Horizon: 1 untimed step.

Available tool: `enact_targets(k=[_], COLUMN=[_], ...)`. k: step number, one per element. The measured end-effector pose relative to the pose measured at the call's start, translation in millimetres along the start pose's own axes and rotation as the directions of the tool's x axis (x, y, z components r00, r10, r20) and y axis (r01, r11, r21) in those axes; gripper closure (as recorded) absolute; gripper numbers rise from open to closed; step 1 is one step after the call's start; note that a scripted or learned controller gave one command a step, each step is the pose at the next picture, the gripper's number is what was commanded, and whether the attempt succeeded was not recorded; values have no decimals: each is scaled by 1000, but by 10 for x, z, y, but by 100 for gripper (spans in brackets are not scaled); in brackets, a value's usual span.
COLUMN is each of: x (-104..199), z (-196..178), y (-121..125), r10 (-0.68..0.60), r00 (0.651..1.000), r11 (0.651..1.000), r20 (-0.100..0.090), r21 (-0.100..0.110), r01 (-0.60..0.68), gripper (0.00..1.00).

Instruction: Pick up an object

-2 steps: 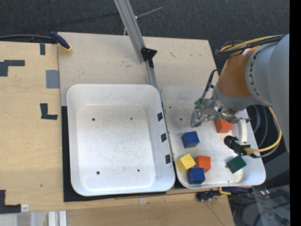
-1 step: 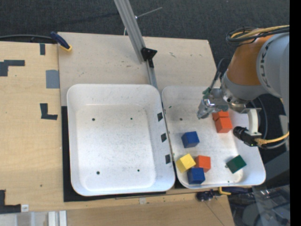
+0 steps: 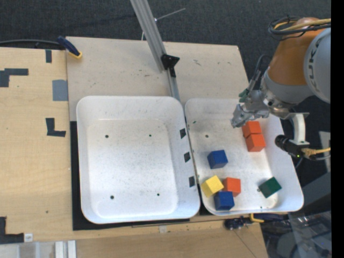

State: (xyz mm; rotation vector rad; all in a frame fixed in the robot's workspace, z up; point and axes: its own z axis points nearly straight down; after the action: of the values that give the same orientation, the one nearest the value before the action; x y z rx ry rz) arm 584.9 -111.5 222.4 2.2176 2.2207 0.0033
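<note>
At right bin's (image 3: 285, 200) far side, orange oblong block (image 3: 253, 135) just beside gripper (image 3: 240, 119); finger state unclear.

Two shallow white plastic bins sit side by side on the wooden bench. The left bin (image 3: 91, 117) faces the right bin (image 3: 287, 198), which holds a long orange block (image 3: 254, 136), two blue cubes (image 3: 217, 158) (image 3: 224, 200), a yellow cube (image 3: 213, 185), a small orange cube (image 3: 233, 185) and a dark green cube (image 3: 270, 187). The grey two-finger gripper (image 3: 239, 120) hangs just beside the long orange block's upper left end.
</note>
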Motion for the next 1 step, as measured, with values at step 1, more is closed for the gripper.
enact_targets(k=[1], x=[2], z=[-531], y=[15], r10=[0], r00=[1000], r11=[1000], r20=[0], r21=[-1], r01=[0], gripper=[100])
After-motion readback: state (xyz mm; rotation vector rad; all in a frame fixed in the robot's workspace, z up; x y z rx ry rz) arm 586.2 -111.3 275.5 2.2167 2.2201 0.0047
